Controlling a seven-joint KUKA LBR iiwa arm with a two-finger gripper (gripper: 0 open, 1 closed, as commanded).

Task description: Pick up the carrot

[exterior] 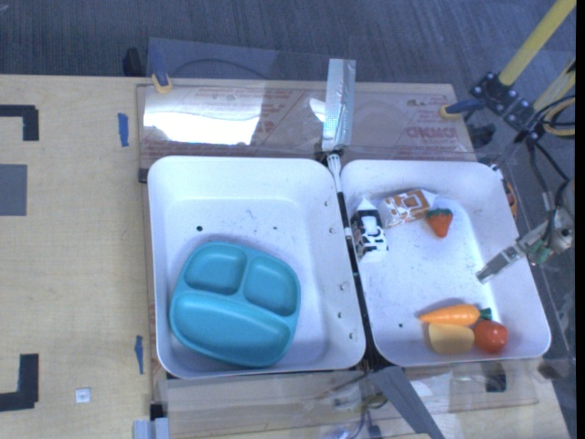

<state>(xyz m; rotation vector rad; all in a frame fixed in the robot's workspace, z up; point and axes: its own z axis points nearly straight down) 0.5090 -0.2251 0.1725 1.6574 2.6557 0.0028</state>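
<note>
Gripper (498, 265), finger state impossible to tell, hangs at the right bin's (402, 341) right edge, empty, presumably staged for descent; the carrot (450, 315) lies near-right, touching a tomato (491, 336).

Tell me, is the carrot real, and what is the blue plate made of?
The carrot looks like toy plastic: smooth, evenly orange, slightly shiny, with a small green tip. The blue divided plate also looks like molded plastic, with one flat colour, rounded compartments and a soft sheen. I can't be sure from above.
</note>
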